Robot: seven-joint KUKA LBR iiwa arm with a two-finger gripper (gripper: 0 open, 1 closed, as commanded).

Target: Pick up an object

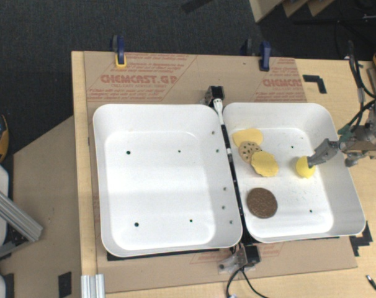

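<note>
In the right bin [318,219] lie a pale yellow piece [249,136], a speckled cookie [249,149], a yellow disc [264,164], a dark brown round cookie [262,202] and a small yellow lump [304,167]. My gripper [313,161] reaches in from the right over the bin's right half. Its tip is right at the upper right side of the small yellow lump and hides part of it. The lump still seems to rest on the bin floor.
The left bin [113,166] stands beside the right one, with a black divider [226,160] between them. Both sit on a brown board [89,92] held by blue clamps [119,44] at the back. Cables hang at the far right.
</note>
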